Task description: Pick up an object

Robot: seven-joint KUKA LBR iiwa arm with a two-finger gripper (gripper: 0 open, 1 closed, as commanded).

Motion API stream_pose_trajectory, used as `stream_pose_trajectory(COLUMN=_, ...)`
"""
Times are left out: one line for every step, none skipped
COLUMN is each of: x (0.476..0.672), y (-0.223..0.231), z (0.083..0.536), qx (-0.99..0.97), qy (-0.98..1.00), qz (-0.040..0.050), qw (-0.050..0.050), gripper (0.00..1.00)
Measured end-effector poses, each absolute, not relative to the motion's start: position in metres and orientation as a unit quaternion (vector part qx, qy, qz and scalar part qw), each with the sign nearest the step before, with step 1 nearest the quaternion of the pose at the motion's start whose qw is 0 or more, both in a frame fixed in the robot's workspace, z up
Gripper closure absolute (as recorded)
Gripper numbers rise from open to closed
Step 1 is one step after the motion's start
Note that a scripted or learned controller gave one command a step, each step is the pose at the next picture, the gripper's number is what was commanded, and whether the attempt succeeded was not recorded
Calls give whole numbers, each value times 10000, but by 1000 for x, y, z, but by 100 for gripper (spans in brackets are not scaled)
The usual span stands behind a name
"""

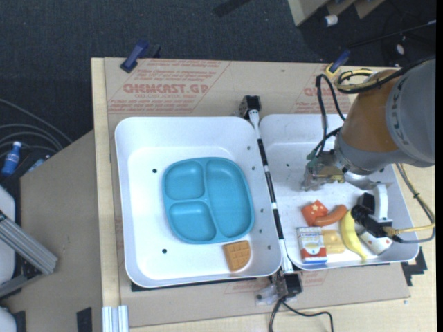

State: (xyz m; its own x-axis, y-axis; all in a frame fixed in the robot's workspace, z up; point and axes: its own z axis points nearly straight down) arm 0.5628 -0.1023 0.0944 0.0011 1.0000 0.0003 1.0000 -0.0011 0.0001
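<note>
Red and small, a toy piece (315,211) lies in the lower half of the right bin (285,151), toward 6 o'clock on the bin's floor. An orange, sausage-shaped piece (336,216) rests against its 3 o'clock side. At 5 o'clock from these a yellow banana (351,238) lies lengthwise, curving toward the bin's lower right corner. A pale tan block (333,241) sits just beside the banana at its 9 o'clock. Touching the block's far side is a small carton (312,245) printed in red, white and blue, close to the bin's 6 o'clock rim.

The jaws hang at roughly 12 o'clock from the red piece, near it but apart, over bare white floor around the bin's middle. Whether they are released or clenched cannot be told from this angle. The grey arm (415,116), with its orange band (370,123), comes in from 3 o'clock.

The left bin (135,185) adjoins the right one at its 9 o'clock edge. A blue divided plate (208,199) lies at its centre. A tan waffle piece (237,255) sits at 5 o'clock from the plate, just beside its rim. Both bins rest on a counter (173,81) covered in brown printed board.
</note>
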Motion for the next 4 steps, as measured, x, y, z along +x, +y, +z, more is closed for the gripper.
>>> stream_pose_trajectory(x=563, y=-102, z=94, qx=-7075, qy=-7067, qz=-1, qw=3, gripper=0)
stream_pose_trajectory(x=500, y=-122, z=84, qx=-7073, qy=-7069, qz=8, qw=12, gripper=0)
stream_pose_trajectory(x=500, y=-122, z=94, qx=-7075, qy=-7067, qz=1, qw=7, gripper=100)
stream_pose_trajectory(x=490, y=-67, z=206, qx=-7067, qy=-7075, qz=-4, qw=2, gripper=100)
